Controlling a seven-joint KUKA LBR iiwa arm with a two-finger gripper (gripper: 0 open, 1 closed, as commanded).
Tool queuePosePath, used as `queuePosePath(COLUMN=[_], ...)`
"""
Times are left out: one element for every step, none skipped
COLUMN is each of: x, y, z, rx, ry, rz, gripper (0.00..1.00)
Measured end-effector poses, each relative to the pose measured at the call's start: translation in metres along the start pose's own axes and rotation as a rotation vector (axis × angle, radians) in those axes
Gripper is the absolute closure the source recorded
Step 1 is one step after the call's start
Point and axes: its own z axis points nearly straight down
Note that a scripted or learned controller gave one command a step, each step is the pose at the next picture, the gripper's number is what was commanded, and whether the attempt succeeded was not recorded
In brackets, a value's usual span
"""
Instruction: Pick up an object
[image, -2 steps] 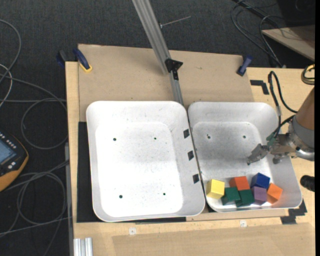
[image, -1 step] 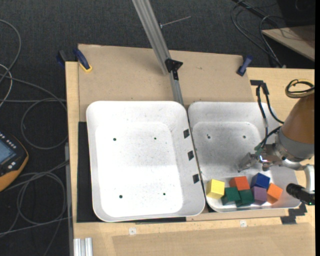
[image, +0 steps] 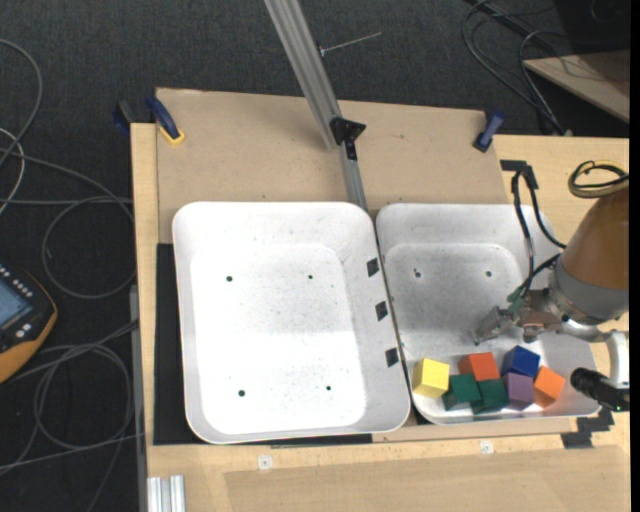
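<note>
Blocks nearest the lens lie bunched along the front wall of the right bin (image: 440, 235), just below and in front of the tool (image: 505, 318): yellow block (image: 433, 376) furthest toward the divider, two green blocks (image: 476, 393), red block (image: 483, 365), blue block (image: 523, 359), purple block (image: 520, 388), orange block (image: 549, 384). Most touch a neighbour. Whether the tool is spread or pressed together cannot be told at this size; nothing is visibly pinched. Judgement: the yellow block, standing slightly apart, offers the cleanest grasp; descend squarely over it, clear of the bin wall. Left bin (image: 200, 240) sits beyond, across the divider, on the worktop (image: 250, 130).
</note>
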Motion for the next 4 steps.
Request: queuePosePath(x=[0.000,0.004,0.003,0.007], y=[0.001,0.001,0.010,0.003], z=[-0.011,-0.074,-0.121,-0.172], rx=[-0.004,-0.010,-0.010,-0.011], ry=[0.000,-0.004,-0.005,-0.005], rz=[-0.001,-0.002,-0.002,-0.002], gripper=[1.00,1.00,1.00,1.00])
